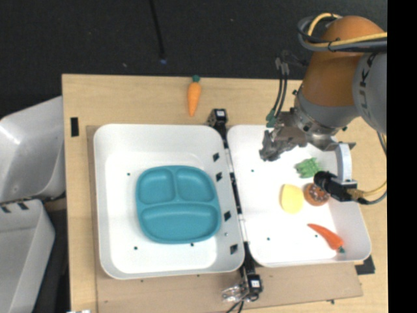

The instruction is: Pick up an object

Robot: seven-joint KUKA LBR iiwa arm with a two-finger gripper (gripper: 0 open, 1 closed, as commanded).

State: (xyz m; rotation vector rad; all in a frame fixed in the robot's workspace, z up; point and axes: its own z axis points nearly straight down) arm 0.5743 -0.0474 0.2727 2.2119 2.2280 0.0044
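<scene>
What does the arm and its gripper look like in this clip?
The arm is grey with a bulky orange band above the wrist. Yellow and black cables loop over its top, and thin dark cables hang along its side. The gripper is dark grey metal.

Glossy white plastic bins (111, 240), wooden bench (130, 96)

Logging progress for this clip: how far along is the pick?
Nothing looks picked yet. The gripper sits low over the right bin, beside the green piece. The yellow piece, chili and brown piece lie in that bin. Grasping and lifting remain.
</scene>
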